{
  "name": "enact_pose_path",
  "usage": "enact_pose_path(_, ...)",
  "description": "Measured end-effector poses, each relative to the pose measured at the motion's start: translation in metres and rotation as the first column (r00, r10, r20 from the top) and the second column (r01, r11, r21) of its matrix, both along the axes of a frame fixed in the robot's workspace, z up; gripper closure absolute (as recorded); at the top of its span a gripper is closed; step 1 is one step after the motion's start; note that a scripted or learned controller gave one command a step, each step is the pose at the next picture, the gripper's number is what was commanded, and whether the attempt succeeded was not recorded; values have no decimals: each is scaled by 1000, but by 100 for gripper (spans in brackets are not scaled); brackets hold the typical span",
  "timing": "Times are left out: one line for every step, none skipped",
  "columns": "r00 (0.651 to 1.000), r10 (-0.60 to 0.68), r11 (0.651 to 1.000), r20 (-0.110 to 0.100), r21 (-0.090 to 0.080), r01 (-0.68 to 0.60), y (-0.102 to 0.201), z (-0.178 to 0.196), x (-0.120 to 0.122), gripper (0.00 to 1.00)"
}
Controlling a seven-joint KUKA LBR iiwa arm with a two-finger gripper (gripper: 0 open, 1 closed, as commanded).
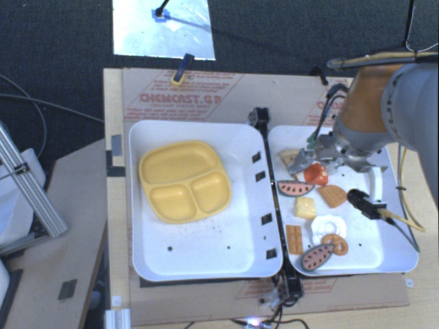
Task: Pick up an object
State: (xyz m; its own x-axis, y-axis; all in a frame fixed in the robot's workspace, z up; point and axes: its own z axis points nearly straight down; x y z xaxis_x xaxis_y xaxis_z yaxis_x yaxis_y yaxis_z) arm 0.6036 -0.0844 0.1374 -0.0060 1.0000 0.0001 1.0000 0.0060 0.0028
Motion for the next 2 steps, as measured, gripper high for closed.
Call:
enact_pose_path(1000, 0, 1000, 2, 0, 0, -4, -20, 36, 0)
enact_pose_path(1000, -8, 1000, -3, -2, 8, -53, -53, -10, 0)
